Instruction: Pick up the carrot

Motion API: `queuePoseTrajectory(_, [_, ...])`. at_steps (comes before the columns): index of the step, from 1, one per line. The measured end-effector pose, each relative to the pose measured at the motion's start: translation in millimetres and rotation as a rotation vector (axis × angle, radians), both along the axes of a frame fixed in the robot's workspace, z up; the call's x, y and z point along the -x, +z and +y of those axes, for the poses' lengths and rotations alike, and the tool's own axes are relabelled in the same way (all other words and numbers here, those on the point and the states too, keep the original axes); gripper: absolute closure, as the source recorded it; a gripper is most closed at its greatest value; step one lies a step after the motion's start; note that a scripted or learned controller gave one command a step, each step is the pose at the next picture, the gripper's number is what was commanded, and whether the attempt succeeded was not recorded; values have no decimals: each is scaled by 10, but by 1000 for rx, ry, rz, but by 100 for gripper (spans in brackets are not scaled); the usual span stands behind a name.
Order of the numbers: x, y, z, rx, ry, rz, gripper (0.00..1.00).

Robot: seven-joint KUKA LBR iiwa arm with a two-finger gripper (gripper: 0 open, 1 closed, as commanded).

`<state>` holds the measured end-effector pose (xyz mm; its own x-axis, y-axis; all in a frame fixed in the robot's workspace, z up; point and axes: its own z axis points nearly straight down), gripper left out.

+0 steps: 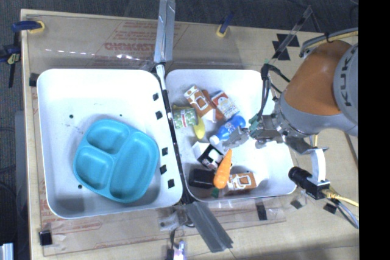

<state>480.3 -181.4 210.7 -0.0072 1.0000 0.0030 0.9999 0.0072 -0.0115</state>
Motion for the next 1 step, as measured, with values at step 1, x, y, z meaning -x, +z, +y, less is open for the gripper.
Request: queuePoseTrajectory(1, [-65,-863,-289,2,-82,-9,0])
